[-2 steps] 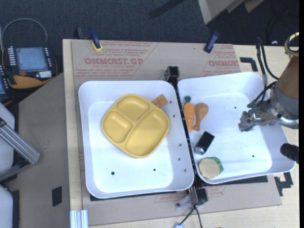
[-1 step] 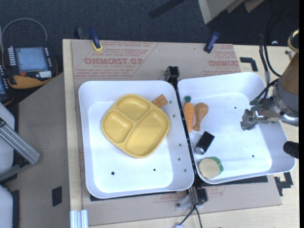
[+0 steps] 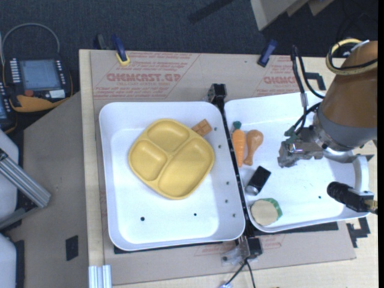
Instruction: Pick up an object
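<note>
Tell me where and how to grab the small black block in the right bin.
Take the black block across its short width, jaws closing on its two long sides, coming straight down from above. It lies flat and tilted, apart from the carrot above it and the round sandwich-like piece below, so both long sides look free. Turn the wrist to match its tilt.

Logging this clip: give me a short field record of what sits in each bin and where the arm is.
left bin: yellow divided plate, small brown block at its upper right edge
right bin: carrot, drumstick, black block, round sandwich
arm: over the right bin, reaching in from the right
gripper: above bare bin floor, right of the drumstick, nothing seen in it
task state: no object picked up
</note>
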`<state>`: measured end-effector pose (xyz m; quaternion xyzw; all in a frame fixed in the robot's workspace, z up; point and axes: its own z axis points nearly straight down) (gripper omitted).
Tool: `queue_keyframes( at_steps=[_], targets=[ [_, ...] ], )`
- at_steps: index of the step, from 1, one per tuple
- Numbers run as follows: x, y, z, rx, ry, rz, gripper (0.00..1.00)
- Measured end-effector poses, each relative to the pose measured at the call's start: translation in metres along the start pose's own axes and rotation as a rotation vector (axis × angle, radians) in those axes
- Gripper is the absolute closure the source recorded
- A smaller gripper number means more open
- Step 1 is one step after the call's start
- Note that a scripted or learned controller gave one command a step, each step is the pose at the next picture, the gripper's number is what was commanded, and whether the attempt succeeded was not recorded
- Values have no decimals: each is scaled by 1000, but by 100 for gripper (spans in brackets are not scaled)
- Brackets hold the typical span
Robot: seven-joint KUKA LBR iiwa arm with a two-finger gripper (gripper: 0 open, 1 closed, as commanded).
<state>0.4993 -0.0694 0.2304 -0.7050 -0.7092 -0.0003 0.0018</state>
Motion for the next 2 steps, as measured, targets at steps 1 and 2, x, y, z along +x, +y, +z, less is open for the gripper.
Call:
queue_keyframes(
  at_steps=[1,2],
  targets=[
    [51,-6,10,1,0,0,100],
    [105,2,16,-2,-1,0,100]
  ],
)
